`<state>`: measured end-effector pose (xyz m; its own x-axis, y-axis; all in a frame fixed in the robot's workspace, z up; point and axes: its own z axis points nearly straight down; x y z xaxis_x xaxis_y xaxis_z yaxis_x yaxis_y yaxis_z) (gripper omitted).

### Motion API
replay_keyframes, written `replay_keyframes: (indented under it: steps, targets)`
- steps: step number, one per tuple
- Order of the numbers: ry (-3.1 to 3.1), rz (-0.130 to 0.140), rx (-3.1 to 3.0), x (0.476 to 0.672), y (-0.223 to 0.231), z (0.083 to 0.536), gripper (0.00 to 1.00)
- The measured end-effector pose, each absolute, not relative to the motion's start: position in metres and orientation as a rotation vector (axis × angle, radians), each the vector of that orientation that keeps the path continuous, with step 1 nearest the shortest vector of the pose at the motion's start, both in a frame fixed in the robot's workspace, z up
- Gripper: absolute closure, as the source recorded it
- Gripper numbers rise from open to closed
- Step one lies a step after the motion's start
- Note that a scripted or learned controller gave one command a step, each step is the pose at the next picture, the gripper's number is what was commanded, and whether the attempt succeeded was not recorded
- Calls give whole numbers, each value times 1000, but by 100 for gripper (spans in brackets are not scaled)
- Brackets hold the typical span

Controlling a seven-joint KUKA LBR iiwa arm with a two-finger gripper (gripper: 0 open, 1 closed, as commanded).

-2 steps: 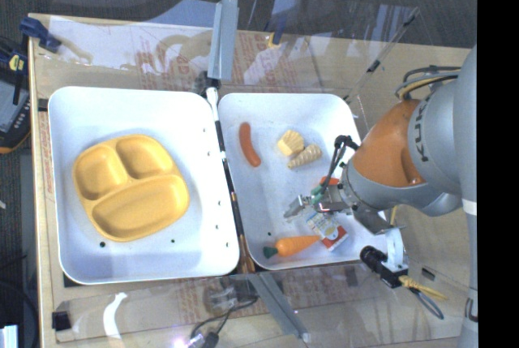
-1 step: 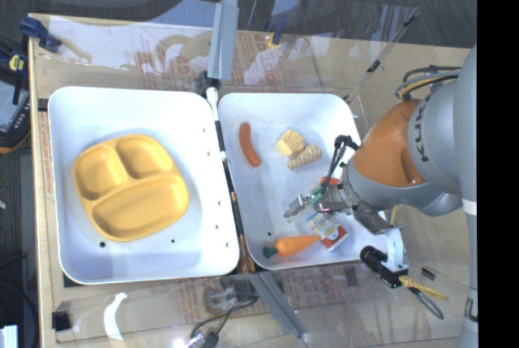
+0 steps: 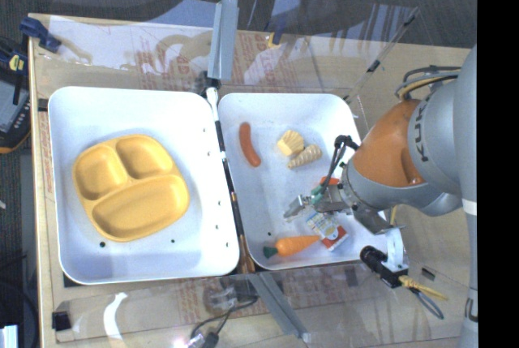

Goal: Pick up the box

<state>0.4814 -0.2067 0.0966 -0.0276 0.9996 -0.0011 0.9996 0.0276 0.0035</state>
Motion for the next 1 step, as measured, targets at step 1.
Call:
replay_keyframes:
  steps: [1]
  targets:
    - [2250, 3, 2188, 481, -207, 97, 0]
